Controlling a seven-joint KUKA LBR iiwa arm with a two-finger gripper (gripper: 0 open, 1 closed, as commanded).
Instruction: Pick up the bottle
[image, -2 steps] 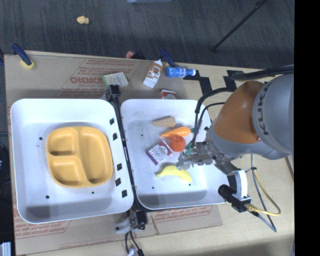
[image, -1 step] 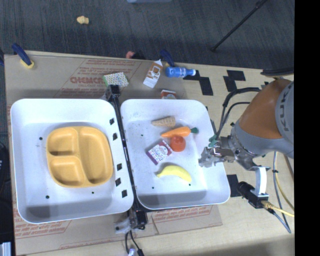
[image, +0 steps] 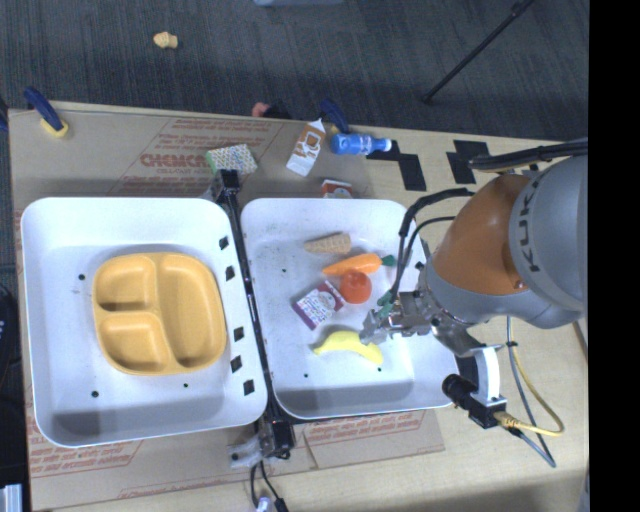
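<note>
1 bottle (image: 358, 144), far from gripper (image: 382, 324)

Grey arm (image: 520, 250) reaching from right, pincer (image: 385, 325) lowered, wrist bent

Dark carpet floor (image: 250, 50) lies beyond the tan bench (image: 560, 480).

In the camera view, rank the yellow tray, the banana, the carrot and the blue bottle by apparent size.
1. Yellow tray, by far the largest.
2. Banana and carrot: they look alike in length, so no ranking between them.
3. Blue bottle, slightly smaller, though it lies farther back.
</note>
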